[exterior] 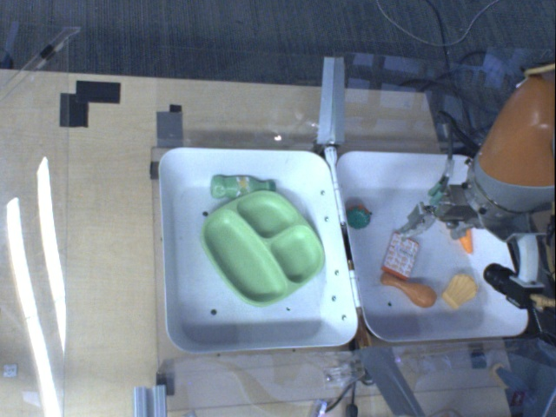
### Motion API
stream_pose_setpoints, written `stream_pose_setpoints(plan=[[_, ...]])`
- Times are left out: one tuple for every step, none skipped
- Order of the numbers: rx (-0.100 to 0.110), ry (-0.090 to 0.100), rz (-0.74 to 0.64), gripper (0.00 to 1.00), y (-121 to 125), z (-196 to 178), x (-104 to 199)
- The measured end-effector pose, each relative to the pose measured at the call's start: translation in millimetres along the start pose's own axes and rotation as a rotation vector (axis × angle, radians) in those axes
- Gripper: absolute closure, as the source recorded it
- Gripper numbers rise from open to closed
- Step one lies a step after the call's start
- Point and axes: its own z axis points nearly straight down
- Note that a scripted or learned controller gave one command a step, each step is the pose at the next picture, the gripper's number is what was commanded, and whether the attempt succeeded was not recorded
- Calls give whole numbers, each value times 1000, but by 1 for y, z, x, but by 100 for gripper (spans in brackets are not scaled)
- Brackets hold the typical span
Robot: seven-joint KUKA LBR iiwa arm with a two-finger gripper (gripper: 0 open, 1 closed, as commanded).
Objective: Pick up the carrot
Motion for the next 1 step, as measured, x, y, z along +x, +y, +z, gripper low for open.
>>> stream_pose_setpoints(plan=[[-1,-2,139,0,19,-56,-67]])
